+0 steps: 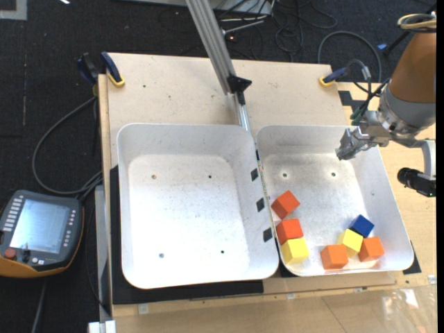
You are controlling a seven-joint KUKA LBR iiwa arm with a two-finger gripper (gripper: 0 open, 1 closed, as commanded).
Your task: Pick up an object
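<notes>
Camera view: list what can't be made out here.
- End effector: small and blurred in the camera view, over the right bin; its tip detail is unreadable.
- Arm: cut off by the right edge.
- Blue block: partly covered by the yellow block in front.

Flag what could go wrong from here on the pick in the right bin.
1. The blocks sit in tight clusters: the orange block touches the yellow block, so the claw may nudge or catch two at once.
2. The blue block and its neighbours lie near the right bin's rim; finger room there looks tight.
3. The claw is over the bin's far end, away from every block.
</notes>
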